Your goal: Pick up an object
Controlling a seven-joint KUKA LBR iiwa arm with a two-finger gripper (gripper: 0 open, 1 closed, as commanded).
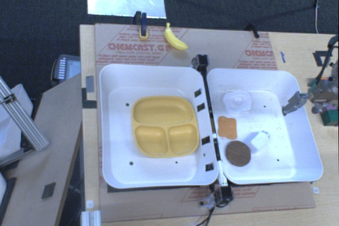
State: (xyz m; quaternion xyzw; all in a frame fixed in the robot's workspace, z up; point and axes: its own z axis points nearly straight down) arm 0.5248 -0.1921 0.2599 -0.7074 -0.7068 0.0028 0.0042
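Bench: two white bins (159,74); one yellow tray (161,127), one brown disc (238,153); fingers (293,104) state unclear

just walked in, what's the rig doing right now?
Nothing is picked yet. The claw sits at the right edge of the right bin, away from its contents: an orange square piece, a brown round disc, a small white item and a clear lid-like piece. The left bin holds a yellow divided tray. A banana lies behind the bins.
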